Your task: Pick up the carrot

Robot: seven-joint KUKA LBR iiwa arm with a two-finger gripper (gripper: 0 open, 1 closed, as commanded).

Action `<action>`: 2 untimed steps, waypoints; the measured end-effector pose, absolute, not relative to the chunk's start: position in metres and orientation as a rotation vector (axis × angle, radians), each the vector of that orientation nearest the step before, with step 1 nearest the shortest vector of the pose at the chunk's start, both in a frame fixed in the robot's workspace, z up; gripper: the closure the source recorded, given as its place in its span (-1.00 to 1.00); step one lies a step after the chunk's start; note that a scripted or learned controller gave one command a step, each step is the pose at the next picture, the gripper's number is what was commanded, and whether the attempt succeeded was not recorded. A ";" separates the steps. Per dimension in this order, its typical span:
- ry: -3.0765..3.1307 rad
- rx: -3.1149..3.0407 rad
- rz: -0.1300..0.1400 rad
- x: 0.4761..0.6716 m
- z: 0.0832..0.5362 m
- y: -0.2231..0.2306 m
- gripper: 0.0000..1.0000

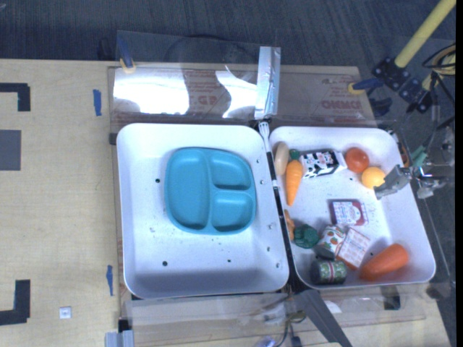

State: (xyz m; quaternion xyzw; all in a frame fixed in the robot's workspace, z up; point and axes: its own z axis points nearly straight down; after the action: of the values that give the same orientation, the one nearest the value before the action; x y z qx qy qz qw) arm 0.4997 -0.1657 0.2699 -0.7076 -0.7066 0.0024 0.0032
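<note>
Down at the near edge of the right bin (427,262) sit a small green can (329,270) and a fat orange-red veggie (385,260). Actual carrot (293,181) lies against that bin's left wall, leafy end up top. Looks like light, hard, slick toy plastic, so I'd pinch across the thick middle. Packets nearby have print too small to read. Gripper (396,181) hangs at the right rim; can't tell its state.

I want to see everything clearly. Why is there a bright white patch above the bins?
In the camera view, light glares off the clear plastic sheet behind the left bin, washing it out; the carrot in the right bin looks a bit soft.
</note>
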 end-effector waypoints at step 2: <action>-2.383 -2.036 0.006 0.608 0.149 -0.213 -1.00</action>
State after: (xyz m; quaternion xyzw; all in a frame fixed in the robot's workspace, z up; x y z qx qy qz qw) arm 0.6077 -0.2131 0.1493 -0.6496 -0.7603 0.0020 0.0033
